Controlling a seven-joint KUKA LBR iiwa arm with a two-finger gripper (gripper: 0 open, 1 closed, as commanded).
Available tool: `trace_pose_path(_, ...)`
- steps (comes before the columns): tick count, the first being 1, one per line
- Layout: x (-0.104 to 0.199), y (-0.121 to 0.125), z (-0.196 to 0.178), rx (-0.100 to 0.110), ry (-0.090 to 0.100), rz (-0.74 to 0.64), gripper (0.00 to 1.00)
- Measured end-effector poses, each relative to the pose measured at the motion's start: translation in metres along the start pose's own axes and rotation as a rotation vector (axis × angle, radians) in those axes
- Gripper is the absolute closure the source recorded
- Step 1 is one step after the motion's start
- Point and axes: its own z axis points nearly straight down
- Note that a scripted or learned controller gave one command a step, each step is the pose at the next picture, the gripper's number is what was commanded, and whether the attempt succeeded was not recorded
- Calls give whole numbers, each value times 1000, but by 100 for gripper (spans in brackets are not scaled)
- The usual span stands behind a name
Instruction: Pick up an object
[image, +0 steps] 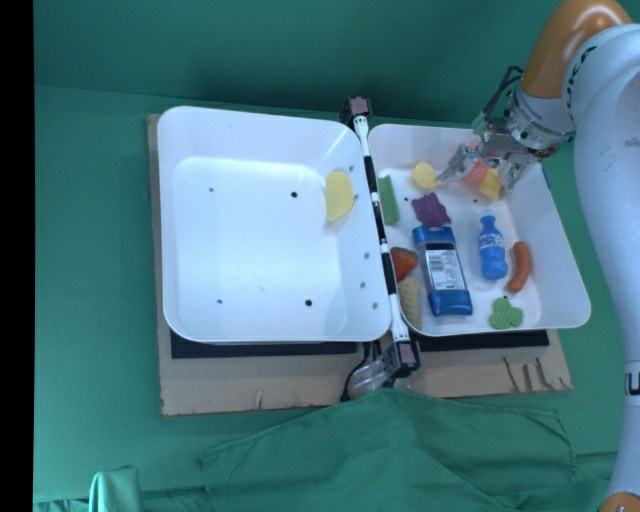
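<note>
Over the far right corner of the right bin (560, 300), the hand (483, 170) hangs low at the end of the grey arm (610, 120), its orange band (560, 35) above the wrist. Between its fingers sits an orange-and-yellow object (482, 178), so the hand looks clamped on it, though whether the piece is lifted clear of the bin floor cannot be told. Just left of the hand lies a yellow piece (424, 176), and a little nearer the camera than that a purple toy (431, 210). Further left, against the bin's inner wall, is a green stick (388, 198). Below the hand, toward the camera, a small blue bottle (491, 248) lies flat with an orange sausage (519, 266) just to its right, and a green clover shape (505, 316) lies nearer the front rim. Left of the bottle is a blue box with a barcode label (442, 270), and beyond it, by the divider, a red piece (403, 263) touching a pale cone (411, 300). Well to the left of the hand, the left bin (200, 130) holds a yellow slice (339, 195) at its right wall. Both bins rest on a cardboard sheet (250, 385) on the green-covered counter (90, 250).
</note>
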Motion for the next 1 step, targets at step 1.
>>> trace_pose_path(1,-2,-4,-9,6,1,9,100)
